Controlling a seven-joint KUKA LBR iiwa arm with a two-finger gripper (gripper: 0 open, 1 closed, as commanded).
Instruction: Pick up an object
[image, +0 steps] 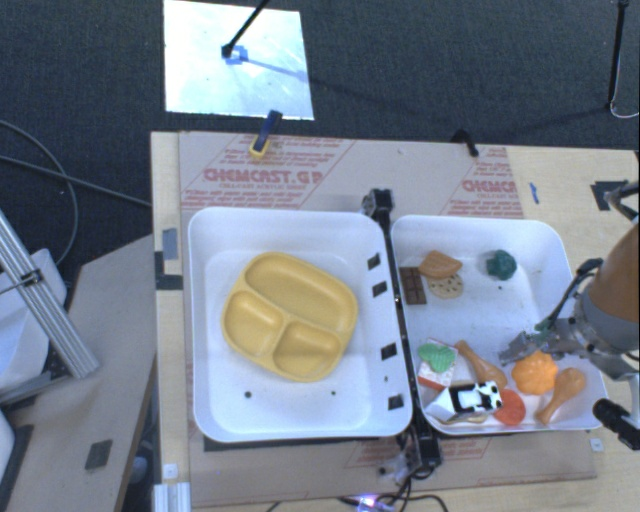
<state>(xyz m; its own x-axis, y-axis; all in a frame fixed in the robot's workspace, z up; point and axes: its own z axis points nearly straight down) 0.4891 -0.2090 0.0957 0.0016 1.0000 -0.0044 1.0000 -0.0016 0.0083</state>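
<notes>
In the left white bin (205, 330) a yellow three-compartment plastic plate (290, 315) is seen lying flat near the middle. Across the black divider strip (392, 300) from that plate, the right white bin (520, 240) is filled with small toy foods. Just beyond the divider a brown chocolate-bar piece (413, 285) is placed, with a tan cookie (442, 275) beside it. Farther from the plate, near the bin's far wall, a dark green rounded lump (501, 264) is set apart from the rest. Toward the near corner a green-and-red slice (436, 360), a black-and-white cow figure (475, 398) and a red disc (511, 408) are crowded together. Farthest from the plate, an orange round toy fruit (535, 373) is found beside a tan drumstick (562, 390). The gripper (535, 345) is lowered just above that fruit; whether its fingers are spread or closed cannot be told.

The fruit is judged light, stiff and smooth, so it could slip or roll; it would best be taken across its widest part.
</notes>
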